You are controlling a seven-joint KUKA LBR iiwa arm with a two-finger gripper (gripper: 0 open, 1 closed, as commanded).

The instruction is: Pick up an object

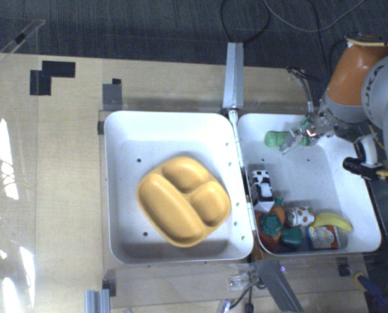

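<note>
My gripper (289, 140) reaches in from the right over the far part of the right bin (324, 175). It is shut on the right end of a small green object (274, 137), which sticks out to the left of the fingertips. Along the bin's near edge lie several other objects: a black-and-white toy (262, 186), a yellow banana (333, 222), a teal-and-orange piece (272, 225) and a small printed can (321, 237).
The left bin (125, 175) holds a large yellow three-compartment tray (183, 199). A metal divider post (233, 77) stands between the bins at the back. Cables lie on the dark floor behind the bench.
</note>
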